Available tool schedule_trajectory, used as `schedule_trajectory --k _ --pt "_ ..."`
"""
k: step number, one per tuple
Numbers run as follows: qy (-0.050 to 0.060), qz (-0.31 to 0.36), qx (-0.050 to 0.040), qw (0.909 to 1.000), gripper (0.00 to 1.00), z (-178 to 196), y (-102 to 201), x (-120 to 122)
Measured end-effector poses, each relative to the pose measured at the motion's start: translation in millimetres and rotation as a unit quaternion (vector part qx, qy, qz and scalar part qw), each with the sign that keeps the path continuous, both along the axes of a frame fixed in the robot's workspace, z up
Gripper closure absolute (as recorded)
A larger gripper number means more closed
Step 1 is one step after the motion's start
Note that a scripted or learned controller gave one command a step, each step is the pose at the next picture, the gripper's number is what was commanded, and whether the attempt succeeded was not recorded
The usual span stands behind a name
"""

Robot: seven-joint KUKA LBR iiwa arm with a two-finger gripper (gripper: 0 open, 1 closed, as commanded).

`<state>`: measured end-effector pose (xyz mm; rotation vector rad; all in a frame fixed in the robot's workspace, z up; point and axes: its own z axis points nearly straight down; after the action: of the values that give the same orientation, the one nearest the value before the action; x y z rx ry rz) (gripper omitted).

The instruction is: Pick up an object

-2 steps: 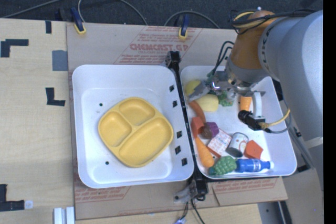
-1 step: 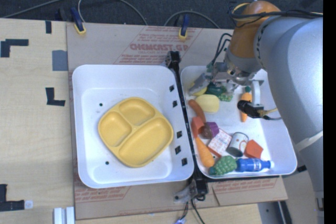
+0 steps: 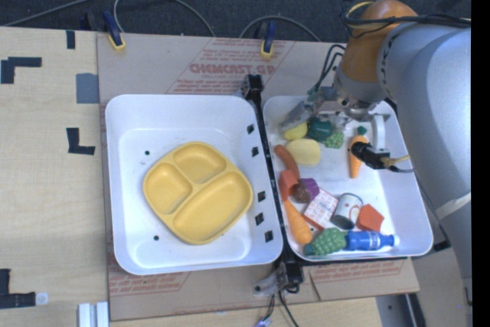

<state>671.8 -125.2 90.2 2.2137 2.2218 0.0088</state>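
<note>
camera view, looking down on the bench: the grey arm (image 3: 429, 111) reaches in from the right, orange band (image 3: 375, 42) above the wrist, and the gripper (image 3: 318, 121) hangs low over the far end of the right bin (image 3: 419, 214). open or closed? i cannot tell from here, the tip is lost against the clutter, and nothing shows clearly gripped. right under it sits a small yellow piece (image 3: 295, 132), a bigger yellow lemon-shaped toy (image 3: 308, 152) just beside that, and a green leafy bit (image 3: 334, 139) touching the lemon's far side. those are the closest candidates for a pick, all lying on the bin floor. off towards the arm, a short orange carrot (image 3: 354, 163) lies on its own. along the bin's left wall, a red sausage-like toy (image 3: 286, 158), then a purple piece (image 3: 308, 188), then a long orange carrot (image 3: 297, 222) angled towards the near corner. in the middle, a pink and white packet (image 3: 322, 204) rests against a small can (image 3: 349, 209), with an orange wedge (image 3: 370, 217) just beside the can. at the near edge, a green bumpy toy (image 3: 328, 242) touches a blue bottle (image 3: 369, 242) lying on its side. over in the left bin (image 3: 115, 165), a yellow divided plate (image 3: 199, 191) lies flat, turned at a slant, well apart from the gripper. both bins sit on a cardboard sheet (image 3: 153, 65) with two clamps, one (image 3: 115, 33) far left and one (image 3: 267, 40) at the middle.
</note>
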Motion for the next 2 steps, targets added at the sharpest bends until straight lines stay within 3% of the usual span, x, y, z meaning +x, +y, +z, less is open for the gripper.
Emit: schedule_trajectory --k 2 --pt "-0.002 -0.001 -0.0025 1.0 0.0 0.9 -0.1 0.4"
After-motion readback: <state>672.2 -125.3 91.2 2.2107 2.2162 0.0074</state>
